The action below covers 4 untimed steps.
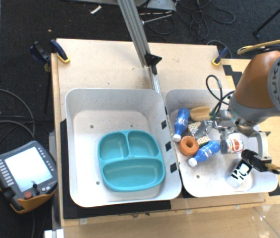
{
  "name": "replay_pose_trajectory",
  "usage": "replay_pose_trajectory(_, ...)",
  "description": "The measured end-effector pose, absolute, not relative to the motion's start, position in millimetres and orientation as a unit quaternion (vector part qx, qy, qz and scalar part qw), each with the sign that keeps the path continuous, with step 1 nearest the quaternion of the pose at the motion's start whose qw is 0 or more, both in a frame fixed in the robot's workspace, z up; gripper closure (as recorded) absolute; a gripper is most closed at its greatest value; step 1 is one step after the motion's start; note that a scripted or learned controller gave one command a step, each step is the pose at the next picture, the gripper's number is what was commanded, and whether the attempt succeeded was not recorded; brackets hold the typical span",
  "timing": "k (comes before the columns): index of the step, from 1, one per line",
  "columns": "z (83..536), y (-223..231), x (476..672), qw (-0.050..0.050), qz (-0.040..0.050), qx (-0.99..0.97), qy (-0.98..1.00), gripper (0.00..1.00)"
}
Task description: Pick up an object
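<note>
Bench: we see a pale wooden bench (110, 63) bearing two shallow white bins side by side, their inner walls touching near the middle.
Left bin: the left white plastic bin (80, 113) holds one teal three-compartment plastic tray (130, 160), lying flat near its middle — broad bare floor around it, which we judge easy room for a drop.
Right bin: the right white plastic bin (214, 187) carries the pickable clutter, crowded into its upper half, with bare floor along the near edge.
Arm: the grey arm with its orange band (258, 83) reaches in from the right and hangs over the right bin's far side.
Gripper: the two-finger gripper (214, 124) sits low among the objects — we cannot tell whether it is wide, narrow or holding anything.
Objects: an upright-lying blue plastic bottle (181, 123) near the dividing wall, a second blue bottle (205, 152), an orange ring-shaped doughnut toy (188, 145) between them, a tan bun-like block (199, 113), a small red-and-white can (233, 145), and a black-and-white carton (240, 173) apart near the bin's corner.
Room: we judge the carton the freest target; the cluster leaves little finger clearance.
</note>
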State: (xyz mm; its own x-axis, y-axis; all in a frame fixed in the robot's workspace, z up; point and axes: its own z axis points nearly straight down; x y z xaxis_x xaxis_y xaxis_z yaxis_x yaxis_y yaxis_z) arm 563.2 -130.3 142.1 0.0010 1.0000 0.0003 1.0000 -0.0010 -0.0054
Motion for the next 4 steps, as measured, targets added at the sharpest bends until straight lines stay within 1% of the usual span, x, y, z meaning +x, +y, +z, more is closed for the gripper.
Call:
replay_pose_trajectory(1,155.1,-129.9,565.1,-0.001,-0.0001,-0.707,-0.707,1.0)
replay_pose_trajectory(2,198.5,-127.3,570.1,-0.002,-0.0014,-0.706,-0.708,1.0)
replay_pose_trajectory(3,241.9,-124.5,575.0,-0.002,-0.0012,-0.706,-0.708,1.0)
replay_pose_trajectory(4,288.7,-124.4,576.1,-0.002,-0.0013,-0.706,-0.708,1.0)
